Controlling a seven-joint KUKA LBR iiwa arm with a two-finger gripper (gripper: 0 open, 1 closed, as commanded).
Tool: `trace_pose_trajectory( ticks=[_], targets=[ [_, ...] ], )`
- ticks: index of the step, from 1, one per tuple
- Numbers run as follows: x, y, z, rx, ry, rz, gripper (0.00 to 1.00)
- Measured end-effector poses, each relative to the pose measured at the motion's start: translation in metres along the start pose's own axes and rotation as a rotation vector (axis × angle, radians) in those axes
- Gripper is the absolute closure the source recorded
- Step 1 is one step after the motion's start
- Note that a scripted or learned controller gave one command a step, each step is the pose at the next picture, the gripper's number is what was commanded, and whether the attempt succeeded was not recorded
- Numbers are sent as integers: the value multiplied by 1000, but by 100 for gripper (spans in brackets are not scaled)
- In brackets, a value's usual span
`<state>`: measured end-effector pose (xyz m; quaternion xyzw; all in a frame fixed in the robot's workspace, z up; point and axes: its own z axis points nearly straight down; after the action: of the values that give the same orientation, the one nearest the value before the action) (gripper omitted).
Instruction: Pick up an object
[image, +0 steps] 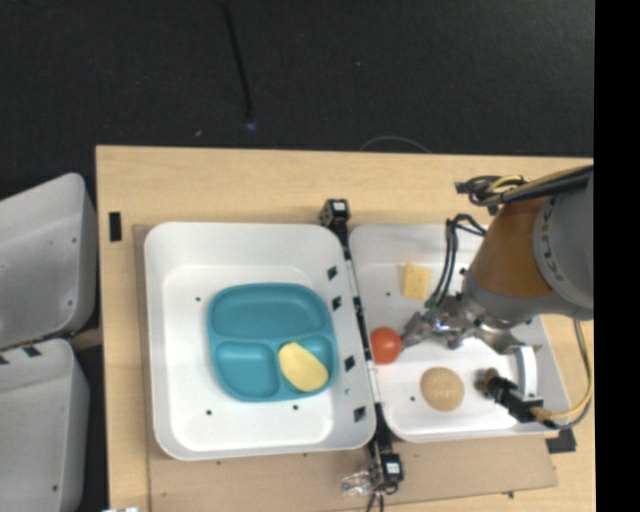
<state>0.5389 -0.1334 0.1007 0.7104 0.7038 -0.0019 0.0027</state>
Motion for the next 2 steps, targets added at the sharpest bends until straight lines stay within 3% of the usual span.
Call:
trace_pose_trajectory(
  ticks=[1, 2],
  targets=[
    [1, 1, -11, -3, 3, 7, 100],
    [-5, 0, -55, -4, 5, 1, 100]
  ],
)
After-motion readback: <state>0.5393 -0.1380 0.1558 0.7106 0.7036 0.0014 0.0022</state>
